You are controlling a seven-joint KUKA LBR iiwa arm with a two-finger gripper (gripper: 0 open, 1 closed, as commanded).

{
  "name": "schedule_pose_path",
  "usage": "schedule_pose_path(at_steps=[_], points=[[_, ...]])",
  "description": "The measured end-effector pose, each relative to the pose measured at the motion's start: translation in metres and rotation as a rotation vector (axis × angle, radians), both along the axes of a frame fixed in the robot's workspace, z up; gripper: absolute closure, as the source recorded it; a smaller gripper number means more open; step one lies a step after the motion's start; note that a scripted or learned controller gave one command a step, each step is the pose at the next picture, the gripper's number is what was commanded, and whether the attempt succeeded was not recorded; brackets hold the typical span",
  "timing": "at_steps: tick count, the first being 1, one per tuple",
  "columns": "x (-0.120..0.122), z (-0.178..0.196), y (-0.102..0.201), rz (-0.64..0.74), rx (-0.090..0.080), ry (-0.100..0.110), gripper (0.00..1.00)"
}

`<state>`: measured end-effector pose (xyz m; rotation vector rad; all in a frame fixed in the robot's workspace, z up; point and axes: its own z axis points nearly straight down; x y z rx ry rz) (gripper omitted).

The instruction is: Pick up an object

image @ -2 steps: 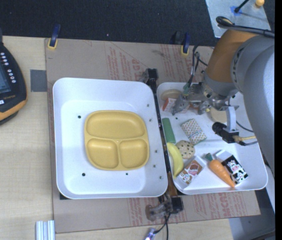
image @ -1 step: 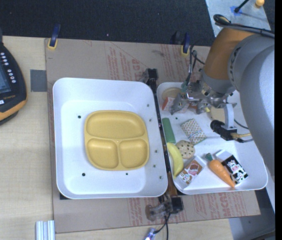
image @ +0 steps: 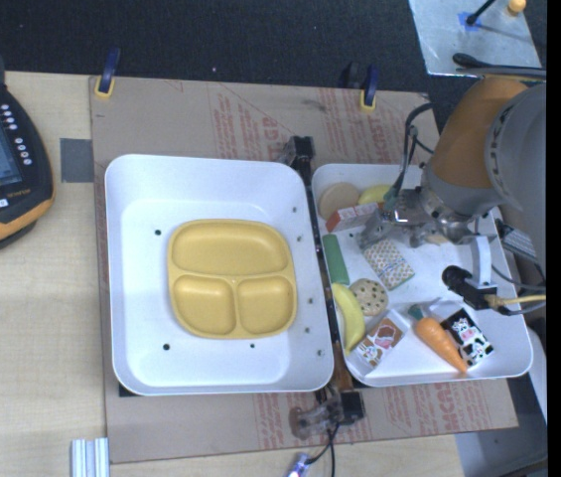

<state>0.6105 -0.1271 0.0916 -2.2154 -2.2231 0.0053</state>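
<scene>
Toys in right bin (image: 518, 361) | hand (image: 391, 225) low over checkered packet (image: 389, 262) | finger spread: cannot tell

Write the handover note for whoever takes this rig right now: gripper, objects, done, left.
Gripper: low over the back of the right bin; finger state unclear, nothing seen held.
Objects: all in the right bin: checkered packet, cookie, banana, carrot, cow-print carton, green stick.
Left bin: holds the yellow divided tray.
Done: no pick visible.
Left: grasp one object and lift it.
</scene>
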Motion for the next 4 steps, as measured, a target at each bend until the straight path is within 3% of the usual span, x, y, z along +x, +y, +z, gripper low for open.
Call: schedule_pose_path(at_steps=[1,2,3,4], points=[[0.041,-0.001,0.019,0.000,0.001,0.022,0.00],[0.042,-0.002,0.002,0.001,0.006,0.019,0.00],[-0.027,0.000,0.024,0.000,0.000,0.001,0.00],[0.030,0.000,0.017,0.000,0.001,-0.001,0.00]])
